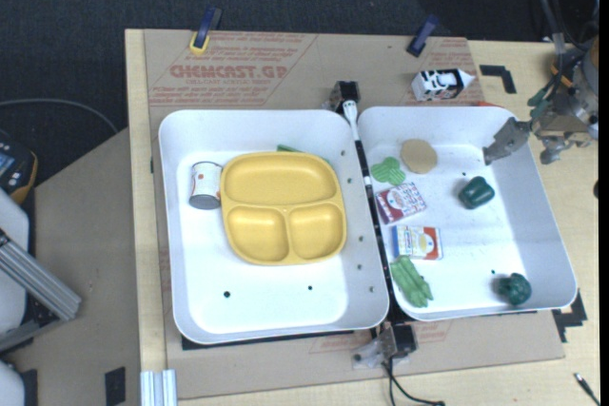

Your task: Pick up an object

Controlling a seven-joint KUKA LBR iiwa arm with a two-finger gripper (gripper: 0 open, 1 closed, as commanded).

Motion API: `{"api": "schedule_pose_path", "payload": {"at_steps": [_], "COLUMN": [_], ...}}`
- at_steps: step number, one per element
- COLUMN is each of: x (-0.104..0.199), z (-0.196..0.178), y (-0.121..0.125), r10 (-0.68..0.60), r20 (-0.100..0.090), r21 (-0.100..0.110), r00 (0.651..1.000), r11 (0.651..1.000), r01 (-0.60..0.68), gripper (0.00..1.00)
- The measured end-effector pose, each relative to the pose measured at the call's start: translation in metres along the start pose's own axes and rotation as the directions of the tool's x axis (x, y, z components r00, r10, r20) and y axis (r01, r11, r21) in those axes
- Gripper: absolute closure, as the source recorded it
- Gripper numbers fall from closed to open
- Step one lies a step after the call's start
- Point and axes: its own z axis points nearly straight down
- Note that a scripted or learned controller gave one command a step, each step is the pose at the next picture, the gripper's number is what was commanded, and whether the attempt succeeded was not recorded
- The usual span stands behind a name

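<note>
My gripper [526, 148] hangs over the far right corner of the right bin [547, 214], open, with nothing between its fingers. The closest object is a dark green pepper [476, 194], a little below and left of it. Further left in that bin lie a tan round cookie [418, 156], a light green leafy piece [387, 171], a red and white packet [401, 203], a small carton [418, 243] and a green pea pod [411, 281]. A dark green lump [515, 289] sits in the near right corner.
The left bin [190, 290] holds a yellow divided plate [283, 206], a small can [204, 184] beside it and a green sliver [288, 149] behind it. A black and white toy [442, 84] lies on the bench beyond the right bin. Clamps grip the board's far edge.
</note>
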Motion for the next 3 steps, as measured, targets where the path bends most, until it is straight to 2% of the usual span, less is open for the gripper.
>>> {"api": "schedule_pose_path", "payload": {"at_steps": [2,3], "x": [0.002,-0.006], "z": [0.086,0.133], "y": [0.002,0.001], "r10": [0.0,0.001], "r20": [-0.002,-0.001], "r21": [0.005,0.004], "r00": [1.0,1.0], "r11": [1.0,1.0], "r01": [0.0,-0.001], "gripper": [0.0,0.0]}}
